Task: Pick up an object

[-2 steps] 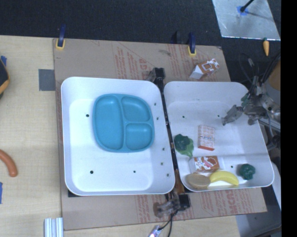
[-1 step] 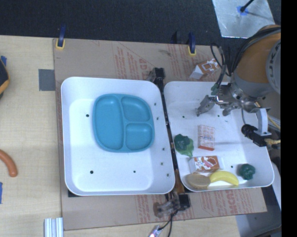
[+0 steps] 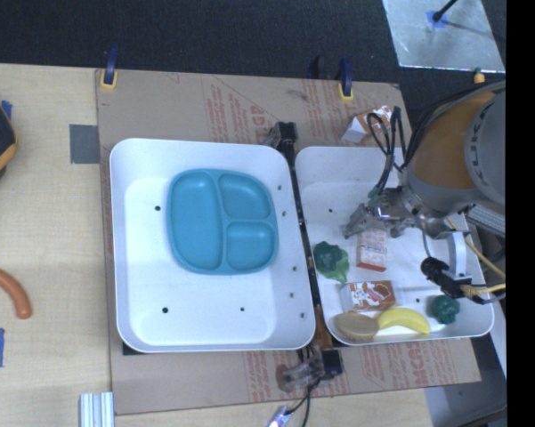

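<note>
Here, the gripper [image 3: 367, 223], its grip state unclear, hovers in the right bin [image 3: 325, 169] above a packet [image 3: 372, 253], near broccoli [image 3: 330, 259], banana [image 3: 403, 321]; blue divided plate [image 3: 222, 220] left.

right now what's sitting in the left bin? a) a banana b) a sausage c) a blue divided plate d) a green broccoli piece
c: the blue divided plate lies alone in the left bin, while the banana and the broccoli piece lie in the right bin and the sausage lies out on the bench.
</note>
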Action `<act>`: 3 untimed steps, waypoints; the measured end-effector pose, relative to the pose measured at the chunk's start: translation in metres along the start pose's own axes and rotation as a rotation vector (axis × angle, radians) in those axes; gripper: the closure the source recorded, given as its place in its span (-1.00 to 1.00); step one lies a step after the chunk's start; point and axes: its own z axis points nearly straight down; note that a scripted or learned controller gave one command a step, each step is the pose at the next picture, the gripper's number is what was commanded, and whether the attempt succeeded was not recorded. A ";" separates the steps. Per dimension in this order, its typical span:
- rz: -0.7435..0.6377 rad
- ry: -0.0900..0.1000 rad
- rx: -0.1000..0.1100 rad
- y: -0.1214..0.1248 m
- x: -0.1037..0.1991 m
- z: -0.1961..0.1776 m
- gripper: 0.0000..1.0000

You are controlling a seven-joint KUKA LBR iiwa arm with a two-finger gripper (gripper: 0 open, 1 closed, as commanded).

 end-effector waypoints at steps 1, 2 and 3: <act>0.000 0.000 0.000 -0.014 -0.017 0.000 -1.00; 0.001 -0.001 -0.006 0.065 -0.078 -0.087 -1.00; 0.000 0.002 -0.001 0.076 -0.031 -0.050 -1.00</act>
